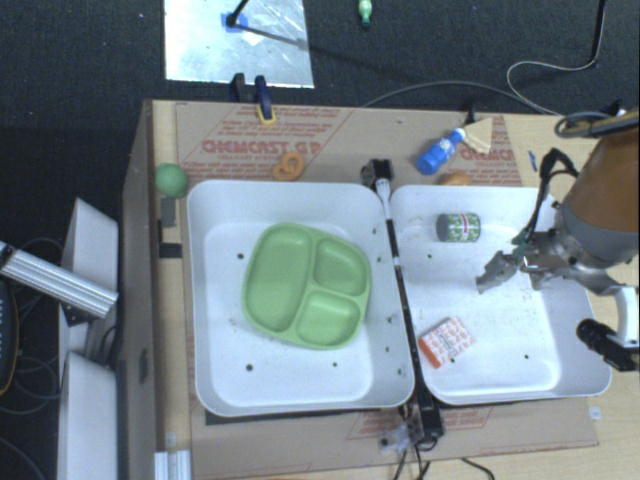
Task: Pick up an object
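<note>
Over the right bin (560, 373) the gripper (497, 271) hangs w/ fingers spread, nothing between them. Nearest obj, a small can (458, 228), lies on its side just far-left of it, long axis left-right. Red-white packet (446, 342) sits nearer, also left.

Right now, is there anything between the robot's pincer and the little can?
No. In the camera view, only bare white floor of the right bin lies between the pincer and the small can lying on its side.
</note>
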Available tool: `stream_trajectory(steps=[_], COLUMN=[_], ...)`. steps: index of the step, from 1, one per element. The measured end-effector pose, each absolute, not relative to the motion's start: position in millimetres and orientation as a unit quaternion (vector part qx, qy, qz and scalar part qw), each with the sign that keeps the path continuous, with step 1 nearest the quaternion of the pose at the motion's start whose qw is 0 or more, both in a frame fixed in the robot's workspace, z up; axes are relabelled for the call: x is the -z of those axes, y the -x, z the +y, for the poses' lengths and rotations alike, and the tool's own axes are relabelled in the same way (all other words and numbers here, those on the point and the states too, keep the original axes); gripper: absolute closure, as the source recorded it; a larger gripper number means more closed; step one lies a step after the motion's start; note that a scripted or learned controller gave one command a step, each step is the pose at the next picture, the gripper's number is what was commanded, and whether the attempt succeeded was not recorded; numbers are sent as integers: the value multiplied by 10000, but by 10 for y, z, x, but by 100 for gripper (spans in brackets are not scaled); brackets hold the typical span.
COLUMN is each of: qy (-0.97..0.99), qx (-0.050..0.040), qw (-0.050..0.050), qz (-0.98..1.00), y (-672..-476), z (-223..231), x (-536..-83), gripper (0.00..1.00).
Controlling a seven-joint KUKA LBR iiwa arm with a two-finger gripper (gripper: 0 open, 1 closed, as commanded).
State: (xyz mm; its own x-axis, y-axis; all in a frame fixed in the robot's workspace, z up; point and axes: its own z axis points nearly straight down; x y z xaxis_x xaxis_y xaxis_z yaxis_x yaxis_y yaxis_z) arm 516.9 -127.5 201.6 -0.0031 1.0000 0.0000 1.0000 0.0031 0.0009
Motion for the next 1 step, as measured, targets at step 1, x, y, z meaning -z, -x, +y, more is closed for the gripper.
stream_trajectory(steps=[1], qy=[-7065], qx=[-3], qw=[11], qz=[7077], y=[-5486], z=[-1648], x=[-844], gripper=[0])
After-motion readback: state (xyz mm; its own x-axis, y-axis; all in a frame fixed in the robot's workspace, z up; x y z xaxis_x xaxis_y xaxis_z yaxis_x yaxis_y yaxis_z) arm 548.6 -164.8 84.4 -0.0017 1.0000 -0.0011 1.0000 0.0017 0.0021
